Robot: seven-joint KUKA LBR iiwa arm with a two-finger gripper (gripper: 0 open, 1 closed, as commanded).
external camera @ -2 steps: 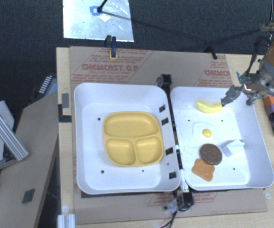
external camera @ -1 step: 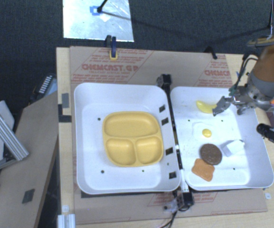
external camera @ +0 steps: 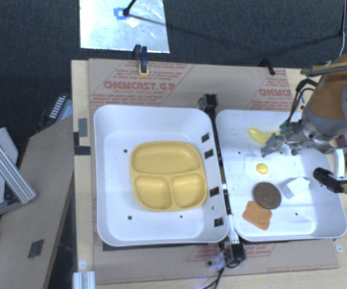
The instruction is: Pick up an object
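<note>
The right bin [external camera: 323, 221] holds several toy foods: a yellow banana [external camera: 258, 135] at the back, a fried egg [external camera: 260, 168] in the middle, a brown round patty [external camera: 267, 195], an orange toast slice [external camera: 257, 215] near the front, and a small white block [external camera: 295, 186]. My gripper [external camera: 282, 144] hangs over the back of this bin, just right of the banana and above the egg. Nothing can be seen held in it. The grey arm with its orange band [external camera: 332, 98] reaches in from the right.
The left bin [external camera: 110, 161] holds a yellow divided tray [external camera: 164, 174]. A black divider with clips [external camera: 212, 155] runs between the bins. A black part of the arm [external camera: 328, 180] juts over the right bin's right side. Cardboard lies under both bins.
</note>
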